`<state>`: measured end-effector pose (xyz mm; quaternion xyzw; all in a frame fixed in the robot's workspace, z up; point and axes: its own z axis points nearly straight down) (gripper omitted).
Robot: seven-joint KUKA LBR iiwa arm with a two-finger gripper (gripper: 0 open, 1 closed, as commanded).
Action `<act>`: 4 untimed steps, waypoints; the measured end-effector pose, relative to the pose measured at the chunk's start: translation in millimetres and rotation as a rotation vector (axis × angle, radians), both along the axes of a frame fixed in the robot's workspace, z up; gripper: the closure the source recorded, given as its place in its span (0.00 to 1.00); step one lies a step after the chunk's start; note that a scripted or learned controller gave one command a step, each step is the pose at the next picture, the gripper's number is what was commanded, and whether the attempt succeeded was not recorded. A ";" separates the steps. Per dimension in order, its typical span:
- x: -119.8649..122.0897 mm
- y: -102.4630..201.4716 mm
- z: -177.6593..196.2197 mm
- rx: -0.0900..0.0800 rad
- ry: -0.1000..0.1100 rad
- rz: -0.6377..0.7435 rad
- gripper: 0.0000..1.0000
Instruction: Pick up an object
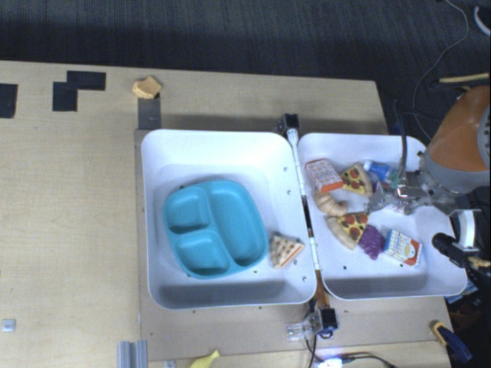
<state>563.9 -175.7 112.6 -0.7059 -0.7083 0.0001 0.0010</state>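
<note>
The right bin holds several toy foods: a pink and white carton, a pizza slice, a blue item, a tan bread piece, a second pizza slice, purple grapes and a small white and orange box. My gripper sits low over the bin's middle, just right of the upper pizza slice and above the grapes. Nothing visibly sits in its grasp. The orange-banded wrist hangs over the bin's right side.
The left bin holds a blue divided tray and a toast wedge near the shared wall. A tan block and black marks lie on the bench at the back left. Cables run along the right.
</note>
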 end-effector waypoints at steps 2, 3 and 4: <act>-54.6 33.8 -10.1 -0.004 -0.025 0.001 1.00; -55.2 33.9 -10.9 -0.003 -0.023 0.001 0.00; -53.4 34.6 0.3 -0.003 -0.027 0.004 1.00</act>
